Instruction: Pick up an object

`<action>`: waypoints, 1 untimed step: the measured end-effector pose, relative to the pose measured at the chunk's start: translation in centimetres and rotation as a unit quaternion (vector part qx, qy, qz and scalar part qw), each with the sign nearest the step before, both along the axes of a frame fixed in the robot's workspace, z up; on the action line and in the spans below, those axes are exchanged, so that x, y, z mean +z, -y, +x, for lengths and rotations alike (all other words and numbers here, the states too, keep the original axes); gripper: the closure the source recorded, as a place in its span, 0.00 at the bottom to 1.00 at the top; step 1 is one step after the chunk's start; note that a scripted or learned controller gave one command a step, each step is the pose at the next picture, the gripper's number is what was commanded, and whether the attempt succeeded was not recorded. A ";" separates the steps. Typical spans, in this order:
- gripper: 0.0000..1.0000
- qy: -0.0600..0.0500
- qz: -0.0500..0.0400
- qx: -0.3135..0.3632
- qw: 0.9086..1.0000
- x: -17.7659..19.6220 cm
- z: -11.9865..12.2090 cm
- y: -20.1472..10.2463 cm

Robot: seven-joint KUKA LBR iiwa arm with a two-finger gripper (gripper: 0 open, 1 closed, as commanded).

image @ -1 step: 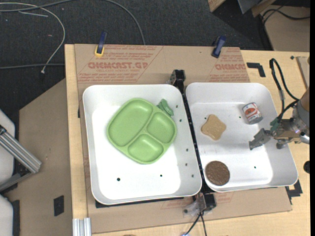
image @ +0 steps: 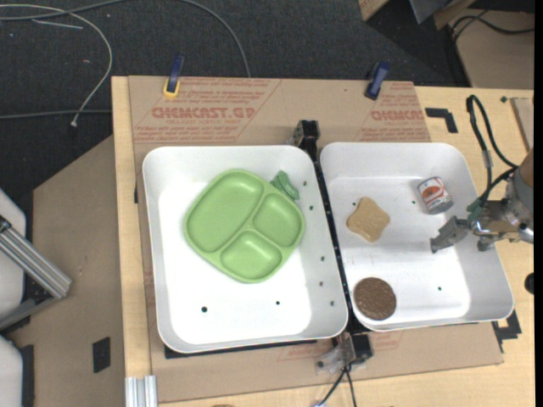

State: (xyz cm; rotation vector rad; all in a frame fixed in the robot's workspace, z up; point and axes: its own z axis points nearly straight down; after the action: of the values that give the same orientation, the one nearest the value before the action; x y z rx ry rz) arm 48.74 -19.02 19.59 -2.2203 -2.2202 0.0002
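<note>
Gripper (image: 447,237) low over right bin (image: 407,164), fingers look spread, nothing between them. Can (image: 433,194) just above it; toast (image: 368,220) and cookie (image: 374,298) to its left.

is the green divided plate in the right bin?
No, the green plate lies in the left bin.
</note>
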 end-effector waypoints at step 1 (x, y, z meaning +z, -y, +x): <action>0.00 -0.001 0.000 0.000 1.000 -4.5 -0.4 0.7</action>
State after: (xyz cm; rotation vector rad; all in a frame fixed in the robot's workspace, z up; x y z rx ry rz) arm 48.29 -19.71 15.12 -2.2198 -2.2187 0.0006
